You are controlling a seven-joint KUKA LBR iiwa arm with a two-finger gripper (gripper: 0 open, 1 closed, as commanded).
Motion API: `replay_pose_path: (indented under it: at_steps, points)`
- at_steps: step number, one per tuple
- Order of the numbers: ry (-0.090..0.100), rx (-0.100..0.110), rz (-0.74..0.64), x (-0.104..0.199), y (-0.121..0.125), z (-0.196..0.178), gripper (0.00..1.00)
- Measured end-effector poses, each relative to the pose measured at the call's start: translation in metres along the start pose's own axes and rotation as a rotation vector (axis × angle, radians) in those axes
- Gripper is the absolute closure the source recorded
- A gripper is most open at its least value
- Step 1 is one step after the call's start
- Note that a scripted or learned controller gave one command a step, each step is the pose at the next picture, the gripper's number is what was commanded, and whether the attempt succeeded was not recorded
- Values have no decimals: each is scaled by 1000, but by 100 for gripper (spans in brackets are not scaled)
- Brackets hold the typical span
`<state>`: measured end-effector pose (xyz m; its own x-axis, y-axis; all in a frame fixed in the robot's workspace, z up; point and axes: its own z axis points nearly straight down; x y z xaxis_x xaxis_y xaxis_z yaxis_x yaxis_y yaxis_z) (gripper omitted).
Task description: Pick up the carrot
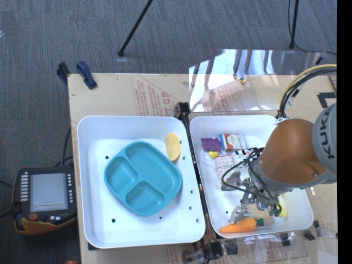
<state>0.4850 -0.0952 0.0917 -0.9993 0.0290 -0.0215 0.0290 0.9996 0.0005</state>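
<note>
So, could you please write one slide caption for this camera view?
KUKA arm's gripper poised just above the carrot in the right bin; a blue divided plate lies in the left bin.

A blue divided plate lies in the left bin, a yellow piece touching its rim. A purple item and small printed box sit in the right bin.

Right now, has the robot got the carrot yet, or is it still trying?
Not yet. Done so far: the arm has reached into the right bin, and its gripper hangs just above the carrot. In hand: nothing that I can see; the carrot lies flat on the bin floor near the front wall. Left to do: close on the carrot and lift it clear.
</note>
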Motion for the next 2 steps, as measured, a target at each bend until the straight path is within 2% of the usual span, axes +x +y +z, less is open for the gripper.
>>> replay_pose_path:
  at_steps: [1,2]
  points:
    - [10,-2,-7,1,2,-8,100]
    - [18,-4,-231,7,51,-96,100]
